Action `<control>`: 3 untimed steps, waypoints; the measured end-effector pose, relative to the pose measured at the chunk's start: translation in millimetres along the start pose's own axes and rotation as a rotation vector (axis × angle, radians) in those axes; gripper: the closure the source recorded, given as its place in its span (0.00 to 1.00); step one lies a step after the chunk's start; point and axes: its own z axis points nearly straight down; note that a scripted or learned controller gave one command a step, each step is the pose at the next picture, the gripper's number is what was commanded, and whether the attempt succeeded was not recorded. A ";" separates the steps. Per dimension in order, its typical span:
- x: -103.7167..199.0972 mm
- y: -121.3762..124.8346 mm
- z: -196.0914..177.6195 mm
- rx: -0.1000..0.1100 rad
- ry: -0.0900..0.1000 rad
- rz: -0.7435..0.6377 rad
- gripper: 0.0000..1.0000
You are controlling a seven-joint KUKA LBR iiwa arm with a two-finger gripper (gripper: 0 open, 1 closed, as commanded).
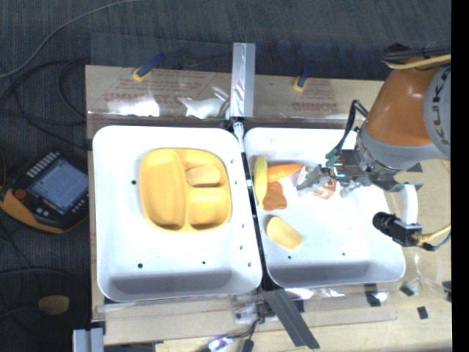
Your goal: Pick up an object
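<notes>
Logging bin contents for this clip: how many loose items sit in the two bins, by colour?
Yellow: 3, divided tray in the left bin, plus a banana-like piece and a lemon-shaped piece in the right bin
Tan: 1, small piece on the tray
Orange: 2, carrot-like piece and lump
Total: 6

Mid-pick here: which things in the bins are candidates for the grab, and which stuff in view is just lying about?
Job:
gripper, over the right bin
orange piece
yellow piece
yellow wedge

Lying about:
yellow divided tray in the left bin, holding a tan piece
handheld pendant on the floor
</notes>
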 end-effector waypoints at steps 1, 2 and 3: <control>12.8 62.6 31.5 0.000 -0.003 -0.058 0.00; 2.6 104.0 106.5 -0.004 0.000 -0.285 0.00; 20.0 82.6 30.9 -0.001 -0.002 -0.124 0.00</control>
